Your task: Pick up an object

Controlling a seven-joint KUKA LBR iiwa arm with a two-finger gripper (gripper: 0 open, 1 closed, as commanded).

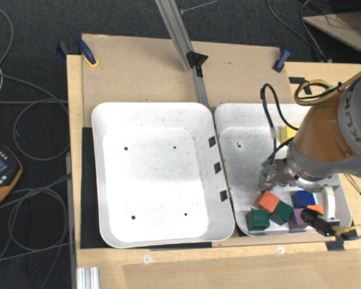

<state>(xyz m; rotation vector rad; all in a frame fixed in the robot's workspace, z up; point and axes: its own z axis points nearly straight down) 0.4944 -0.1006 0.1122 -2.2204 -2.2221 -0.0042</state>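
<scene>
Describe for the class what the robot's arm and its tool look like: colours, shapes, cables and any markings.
The arm is a thick rounded grey body with a broad orange band above the wrist, and dark lettering shows on the grey part at the picture's right edge. A black cable loops up from the wrist, and a yellow one coils beside it. The tool is a small grey metal part; its details are too small to tell.

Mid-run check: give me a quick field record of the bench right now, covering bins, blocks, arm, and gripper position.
left bin: white, speckled floor
right bin: white, blocks heaped in its near corner
blocks: orange block, green block, dark green block, blue block, purple block
arm: reaches in from the view's right, over the right bin
gripper: low, just above the orange block
grasp: cannot tell
</scene>
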